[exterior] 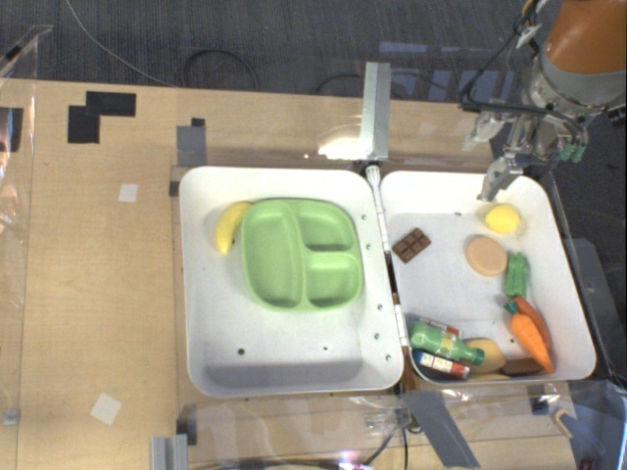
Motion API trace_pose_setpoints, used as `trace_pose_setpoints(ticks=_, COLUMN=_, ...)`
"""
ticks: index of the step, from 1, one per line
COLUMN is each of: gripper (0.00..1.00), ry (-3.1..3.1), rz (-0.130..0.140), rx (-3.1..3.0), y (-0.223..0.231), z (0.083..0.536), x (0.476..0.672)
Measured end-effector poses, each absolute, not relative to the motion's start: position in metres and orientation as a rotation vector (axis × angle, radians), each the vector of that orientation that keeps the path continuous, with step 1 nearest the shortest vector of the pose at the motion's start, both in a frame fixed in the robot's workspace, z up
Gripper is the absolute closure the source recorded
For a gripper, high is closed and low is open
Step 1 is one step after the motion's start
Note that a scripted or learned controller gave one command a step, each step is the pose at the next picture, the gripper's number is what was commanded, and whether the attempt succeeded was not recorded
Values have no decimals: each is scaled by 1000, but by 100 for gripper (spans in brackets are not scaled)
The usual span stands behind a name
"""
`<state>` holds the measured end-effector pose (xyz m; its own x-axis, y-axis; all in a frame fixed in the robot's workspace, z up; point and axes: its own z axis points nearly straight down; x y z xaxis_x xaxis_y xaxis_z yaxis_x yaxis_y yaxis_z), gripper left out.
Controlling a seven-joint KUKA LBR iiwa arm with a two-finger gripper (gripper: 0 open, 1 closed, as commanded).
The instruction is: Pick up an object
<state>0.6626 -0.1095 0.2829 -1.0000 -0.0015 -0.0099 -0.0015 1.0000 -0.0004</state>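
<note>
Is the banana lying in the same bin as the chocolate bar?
No: the banana lies in the left bin beside the green tray, while the chocolate bar lies in the right bin.

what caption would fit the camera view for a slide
Gripper hovers over the right bin just above a yellow lemon; the left bin holds a green tray and banana.

We see a pale wooden worktop [98, 292] with black squares, bearing two white bins [211, 360]. The left one holds a light green tray [299, 253] and a yellow banana [229, 225]. The right one holds a brown chocolate bar [410, 246], a yellow lemon [503, 220], a tan cookie [486, 256] and an orange carrot [531, 334].
</note>
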Motion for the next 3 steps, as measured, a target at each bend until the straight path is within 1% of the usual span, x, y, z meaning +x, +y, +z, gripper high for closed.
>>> trace_pose_setpoints(ticks=1, gripper=0, ry=3117, rz=-1, rx=252, y=-148, z=99, x=645)
trace_pose_setpoints(ticks=2, gripper=0, ry=3109, rz=1, rx=357, y=-161, z=89, x=605)
trace_pose_setpoints(ticks=3, gripper=0, ry=3075, rz=1, rx=567, y=-163, z=90, x=546)
